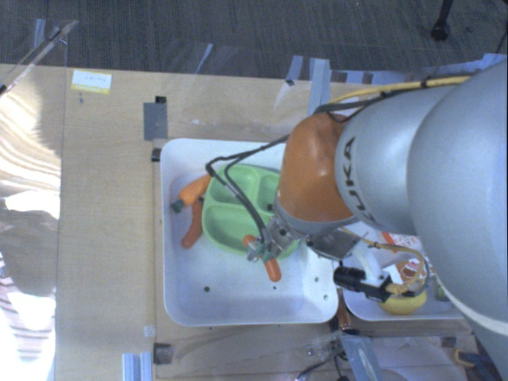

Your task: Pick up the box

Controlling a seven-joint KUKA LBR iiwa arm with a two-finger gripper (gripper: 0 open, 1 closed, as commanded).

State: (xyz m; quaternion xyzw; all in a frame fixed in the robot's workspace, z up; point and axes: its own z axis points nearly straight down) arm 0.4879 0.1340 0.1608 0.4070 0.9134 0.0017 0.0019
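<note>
The box [402, 269], white with orange print, lies in the right bin [367, 313] and is mostly hidden under my arm. My gripper [259, 249] hangs over the left bin [171, 292], at the near edge of a green divided dish [235, 213]. A small orange carrot [273, 271] lies just below the gripper. The gripper is well to the left of the box, with the bins' shared rims between them.
Two more orange carrots [193, 190] [190, 230] lie by the green dish's left side. A yellow fruit-like thing [405, 303] sits in the right bin in front of the box. The near half of the left bin is bare white floor.
</note>
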